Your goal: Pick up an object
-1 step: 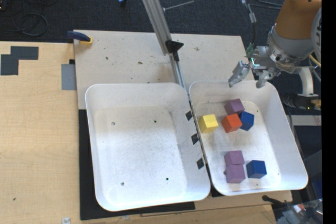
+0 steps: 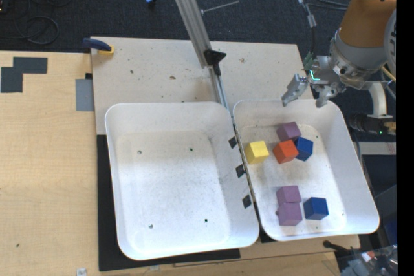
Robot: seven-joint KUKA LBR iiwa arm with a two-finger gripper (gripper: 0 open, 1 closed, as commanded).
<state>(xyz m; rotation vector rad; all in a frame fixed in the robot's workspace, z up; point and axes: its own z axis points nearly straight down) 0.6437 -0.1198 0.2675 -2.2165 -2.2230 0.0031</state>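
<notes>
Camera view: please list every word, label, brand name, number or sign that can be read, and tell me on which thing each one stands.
None: this view holds no readable text.
The blocks, such as the yellow block and the orange block, have plain faces.
The white bins carry only dark specks, no print.
The black markers on the divider bear no characters.
</notes>
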